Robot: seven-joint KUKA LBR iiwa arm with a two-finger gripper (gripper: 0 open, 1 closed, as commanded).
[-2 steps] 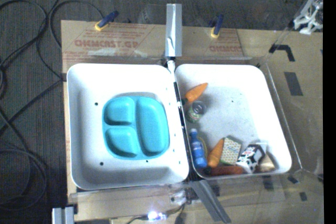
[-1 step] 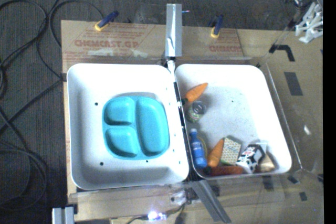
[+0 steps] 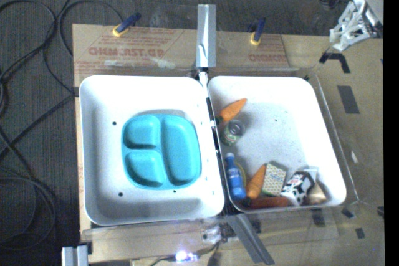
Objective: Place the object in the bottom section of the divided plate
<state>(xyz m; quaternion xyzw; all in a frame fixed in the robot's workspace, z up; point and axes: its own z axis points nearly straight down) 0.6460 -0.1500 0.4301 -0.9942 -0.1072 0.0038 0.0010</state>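
Two carrots [image 3: 232,109] lie in the right bin [image 3: 324,134]; they look light, stiff and smooth, best pinched mid-length. The plate [image 3: 163,150] waits in the left bin [image 3: 100,134].

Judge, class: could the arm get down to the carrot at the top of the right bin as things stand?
Probably yes. The carrot lies uncovered near the right bin's left wall, apart from the small jar; that wall may crowd the gripper.
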